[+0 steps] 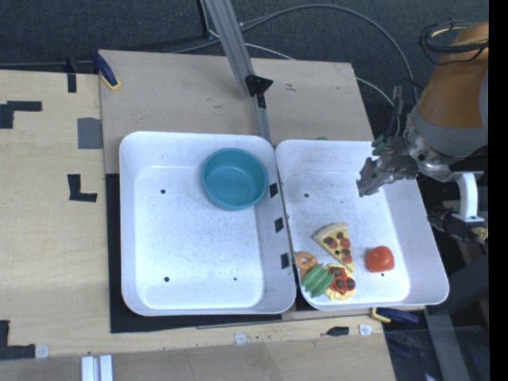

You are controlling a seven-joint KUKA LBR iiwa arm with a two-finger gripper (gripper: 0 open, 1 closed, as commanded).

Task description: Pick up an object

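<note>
While the arm [452,94] reaches in from the right, its jaws hang over the upper right part of the right bin [413,213], near that bin's far right rim. They are dark and blurred against the white floor, so whether they stand apart or together cannot be told, and nothing shows between them.

Two white bins sit side by side on the counter [317,94], their inner rims touching along the middle. In the left bin [159,252] a blue bowl [233,178] stands upright in the upper right area, close to the shared rim.

The small toy foods lie in the lower part of the right bin, well below the jaws. A pizza slice [334,240] lies flat near the bin's middle. A red tomato [380,258] rests just right of it, a little lower, apart from the slice. By the lower left corner sits a cluster: a pretzel [305,260] against the inner rim, a green pepper [316,279] just below it, and a second pizza piece [341,283] touching the pepper on its right.

A grey pole [230,34] slants down from the top toward the seam between the bins.
</note>
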